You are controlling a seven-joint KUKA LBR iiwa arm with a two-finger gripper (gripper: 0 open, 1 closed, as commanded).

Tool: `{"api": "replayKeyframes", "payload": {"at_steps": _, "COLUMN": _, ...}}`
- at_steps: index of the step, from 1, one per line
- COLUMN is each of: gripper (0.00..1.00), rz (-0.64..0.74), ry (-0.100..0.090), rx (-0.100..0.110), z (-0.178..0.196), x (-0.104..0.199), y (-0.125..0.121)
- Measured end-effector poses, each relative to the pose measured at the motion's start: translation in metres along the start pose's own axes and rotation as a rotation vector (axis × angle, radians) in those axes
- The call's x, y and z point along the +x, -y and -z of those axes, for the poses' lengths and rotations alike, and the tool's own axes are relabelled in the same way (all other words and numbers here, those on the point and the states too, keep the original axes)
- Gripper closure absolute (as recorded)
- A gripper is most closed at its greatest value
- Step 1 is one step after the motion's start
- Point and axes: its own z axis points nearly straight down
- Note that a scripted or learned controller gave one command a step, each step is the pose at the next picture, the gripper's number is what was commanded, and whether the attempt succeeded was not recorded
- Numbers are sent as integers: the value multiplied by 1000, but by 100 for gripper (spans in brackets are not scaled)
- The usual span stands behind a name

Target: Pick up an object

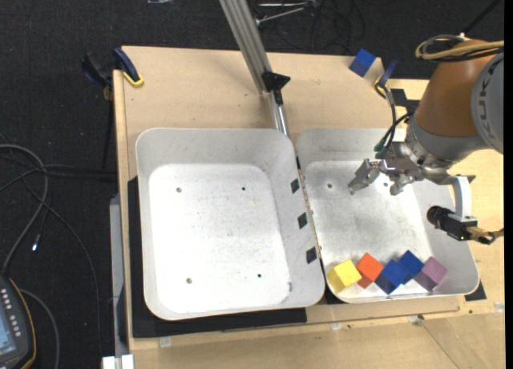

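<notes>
Arm (457, 107): grey with orange band, reached in from the right above the right bin's far half.
Pincer (377, 179): hung over the bare floor of the right bin, fingers spread apart, nothing between them.
Right bin (337, 151): white, shallow, held four blocks along its near wall.
Yellow block (345, 274): leftmost of the row, near the bin's near-left corner.
Orange block (369, 267): just beside the yellow, touching or nearly so.
Blue block (399, 271): right of the orange, pressed close to it.
Purple block (431, 273): rightmost, beside the blue, near the bin's near-right corner.
Blocks and pincer: well apart, the row lying nearer the camera than the fingers.
Left bin (160, 151): white, beside the right bin, edges touching.
Table (200, 91): tan wood, carried both bins.
Blue cube (364, 62): lay on the table's far edge, outside the bins.
Clamp (120, 66): blue and yellow, fixed at the table's far-left corner.
</notes>
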Motion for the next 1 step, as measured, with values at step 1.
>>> {"api": "replayKeyframes", "payload": {"at_steps": 1, "gripper": 0, "rz": -5, "ry": 4, "rx": -7, "z": -76, "x": 4, "y": 74}}
